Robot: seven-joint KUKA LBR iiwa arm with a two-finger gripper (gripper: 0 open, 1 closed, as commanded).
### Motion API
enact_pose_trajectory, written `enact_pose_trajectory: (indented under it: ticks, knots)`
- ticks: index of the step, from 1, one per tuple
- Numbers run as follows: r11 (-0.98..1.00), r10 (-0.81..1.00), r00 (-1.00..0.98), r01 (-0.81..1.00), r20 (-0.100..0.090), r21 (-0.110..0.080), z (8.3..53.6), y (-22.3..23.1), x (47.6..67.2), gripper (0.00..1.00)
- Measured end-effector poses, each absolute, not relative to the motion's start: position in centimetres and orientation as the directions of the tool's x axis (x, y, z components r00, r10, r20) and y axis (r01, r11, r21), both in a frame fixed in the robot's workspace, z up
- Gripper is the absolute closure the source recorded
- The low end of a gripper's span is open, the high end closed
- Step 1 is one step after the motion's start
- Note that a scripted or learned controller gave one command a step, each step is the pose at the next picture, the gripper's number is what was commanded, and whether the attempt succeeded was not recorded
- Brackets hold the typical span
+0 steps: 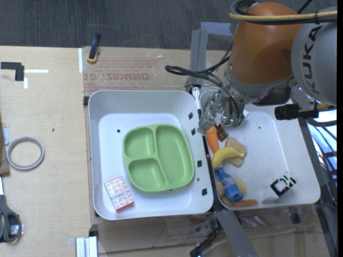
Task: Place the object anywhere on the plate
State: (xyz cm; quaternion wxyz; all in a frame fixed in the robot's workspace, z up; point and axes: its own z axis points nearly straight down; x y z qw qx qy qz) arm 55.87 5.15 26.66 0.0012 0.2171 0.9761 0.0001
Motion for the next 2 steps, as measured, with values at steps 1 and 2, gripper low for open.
enact_pose_trajectory:
  ticks: [1,2]
  knots:
    - [0.959,0.284,-0.959,0.284,0.0,0.0,20.76,15.36,56.96,1.0]
    - [0.959,0.285,-0.959,0.285,-0.001,0.0,20.78,15.3,56.99,0.0]
